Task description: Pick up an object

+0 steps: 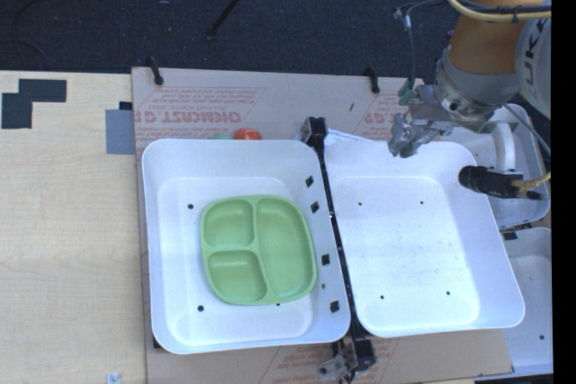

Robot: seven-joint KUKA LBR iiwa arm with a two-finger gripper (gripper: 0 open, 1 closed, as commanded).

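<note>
Tool [407,142] hung over the right bin's [423,319] far rim, its state impossible to tell, while the green divided plate [258,248] lay flat in the left bin [171,193], likely light, stiff, slick plastic, best pinched at its raised rim.

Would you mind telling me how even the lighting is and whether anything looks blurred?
Camera view: bright, even light on both white bins, left and right, nearly washing out their walls; the green three-compartment plastic plate is sharp with a faint shadow; the gripper looks slightly soft; the floor behind is dark.
</note>
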